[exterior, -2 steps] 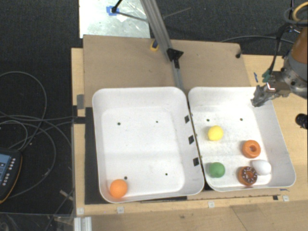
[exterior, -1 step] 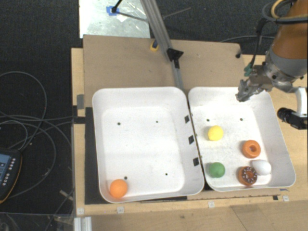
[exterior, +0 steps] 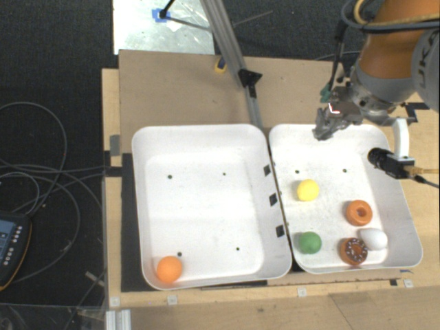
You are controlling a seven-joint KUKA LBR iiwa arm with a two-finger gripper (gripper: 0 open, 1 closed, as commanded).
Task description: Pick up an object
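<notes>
Nearest the camera, the orange ball (exterior: 169,269) lies alone in the front left corner of the left bin (exterior: 199,137), close to the rim. It looks small, round and light. A grip there needs room for one finger against the bin wall, so it is probably the harder choice.

The right bin (exterior: 289,137) holds five things along its front half. The chocolate doughnut (exterior: 354,251) and the white egg (exterior: 374,238) touch each other near the front right corner. Crowding there makes a clean grip less likely. The green ball (exterior: 309,242) sits apart at the front left. The orange doughnut (exterior: 358,212) lies just behind the egg. All appear to be smooth, stiff toy pieces that may slip or roll under a poor squeeze.

The yellow ball (exterior: 308,190) stands well apart from the others, nearer the middle. It looks like the best candidate: take it across its widest part, fingers straddling the centre.

Farthest back, the gripper (exterior: 328,129) hovers over the rear edge of the right bin, holding nothing. Whether its fingers are apart or together cannot be told.
</notes>
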